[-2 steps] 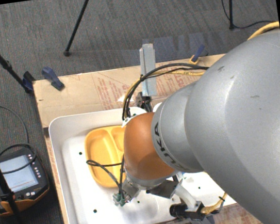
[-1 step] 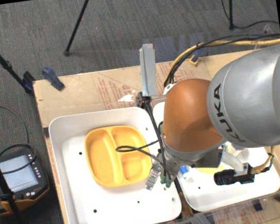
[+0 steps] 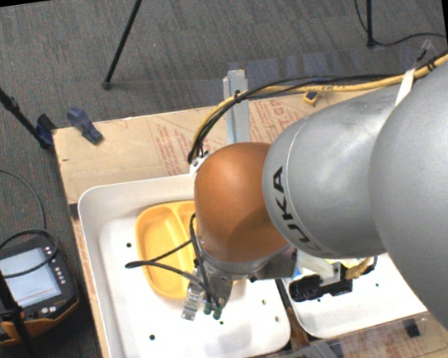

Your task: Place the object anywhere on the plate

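Note:
A yellow divided plate (image 3: pixel 166 251) lies in the left white bin (image 3: pixel 119 315), toward its back; the arm hides the plate's right part. My gripper (image 3: pixel 200 306) hangs low over the bin floor just off the plate's near right edge, pointing down and to the left. I cannot make out any object in it or beneath it. The arm's orange band and grey body cover the middle of the view.
The right white bin (image 3: pixel 368 307) is mostly hidden under the arm. A teach pendant (image 3: pixel 24 283) sits off the bench to the left, and tripod legs stand around the bench. The left bin's floor shows bare in front of the plate.

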